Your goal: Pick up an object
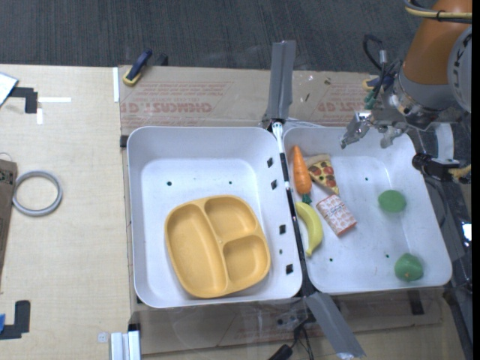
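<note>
The yellow divided plate (217,244) is seen alone in the left bin (150,156); right of that plate, along the right bin's (360,272) near wall, a carrot (301,170), banana (310,227), pizza slice (323,173) and snack packet (336,215) are bunched. Farther right of the plate, two green pieces (391,200) lie apart. The gripper (373,130) is poised above the right bin's far rim, fingers spread, nothing held. The approach is judged under way; a descent onto one item is called for next.

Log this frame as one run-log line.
gripper: open, above right bin far edge, holding nothing | right bin: carrot, banana, pizza slice, two green items | left bin: yellow plate
</note>
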Robot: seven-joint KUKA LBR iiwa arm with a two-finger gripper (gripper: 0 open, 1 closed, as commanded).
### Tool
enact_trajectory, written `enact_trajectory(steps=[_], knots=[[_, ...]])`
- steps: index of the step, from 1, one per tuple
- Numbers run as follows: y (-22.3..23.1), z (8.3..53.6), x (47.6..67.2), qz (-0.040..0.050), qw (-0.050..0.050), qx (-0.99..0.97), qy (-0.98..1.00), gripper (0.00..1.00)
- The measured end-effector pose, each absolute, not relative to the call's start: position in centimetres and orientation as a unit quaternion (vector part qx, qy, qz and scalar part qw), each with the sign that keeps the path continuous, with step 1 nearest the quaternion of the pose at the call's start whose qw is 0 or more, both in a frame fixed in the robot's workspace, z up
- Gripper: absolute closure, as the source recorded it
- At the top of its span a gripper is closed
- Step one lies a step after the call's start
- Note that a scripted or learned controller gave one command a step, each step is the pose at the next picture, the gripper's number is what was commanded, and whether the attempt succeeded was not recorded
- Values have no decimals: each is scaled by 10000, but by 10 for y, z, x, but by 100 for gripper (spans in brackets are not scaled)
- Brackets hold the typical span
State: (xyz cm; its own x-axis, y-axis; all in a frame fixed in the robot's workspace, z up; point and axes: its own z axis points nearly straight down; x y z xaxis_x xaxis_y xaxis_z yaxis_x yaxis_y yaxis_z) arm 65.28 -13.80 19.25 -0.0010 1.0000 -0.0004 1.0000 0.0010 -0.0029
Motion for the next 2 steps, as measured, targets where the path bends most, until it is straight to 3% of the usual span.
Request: enact_trajectory(steps=[1,2], knots=[[-102,92,624,4,-1,-6910,-7229,0],[-104,91,575,8,11,-7321,-6812,0]])
